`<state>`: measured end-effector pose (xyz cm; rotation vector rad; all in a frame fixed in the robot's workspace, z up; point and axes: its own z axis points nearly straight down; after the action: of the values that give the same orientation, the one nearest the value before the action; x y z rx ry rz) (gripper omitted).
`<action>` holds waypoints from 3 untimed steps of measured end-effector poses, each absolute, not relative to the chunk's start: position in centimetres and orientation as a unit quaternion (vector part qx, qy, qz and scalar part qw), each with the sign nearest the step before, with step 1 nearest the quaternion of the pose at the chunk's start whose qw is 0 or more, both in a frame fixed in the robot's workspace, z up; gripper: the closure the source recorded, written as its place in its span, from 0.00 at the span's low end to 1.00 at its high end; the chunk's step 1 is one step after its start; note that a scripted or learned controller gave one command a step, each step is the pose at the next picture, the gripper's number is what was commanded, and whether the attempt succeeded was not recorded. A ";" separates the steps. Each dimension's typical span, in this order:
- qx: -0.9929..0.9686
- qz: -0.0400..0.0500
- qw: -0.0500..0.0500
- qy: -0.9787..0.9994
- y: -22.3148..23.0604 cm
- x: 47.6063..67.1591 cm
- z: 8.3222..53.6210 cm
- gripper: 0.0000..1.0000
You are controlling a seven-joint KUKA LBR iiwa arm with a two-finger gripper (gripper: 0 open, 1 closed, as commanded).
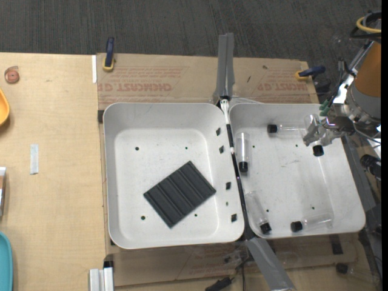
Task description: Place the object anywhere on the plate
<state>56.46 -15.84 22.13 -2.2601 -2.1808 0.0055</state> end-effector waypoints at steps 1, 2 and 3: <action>-0.634 0.001 0.001 -0.773 -10.1 55.5 20.5 1.00; -0.458 0.000 0.000 -0.889 -3.3 59.7 19.1 1.00; -0.421 0.001 0.001 -0.907 3.0 54.3 19.1 1.00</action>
<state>54.29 3.02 19.08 -1.3231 -2.8479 0.0019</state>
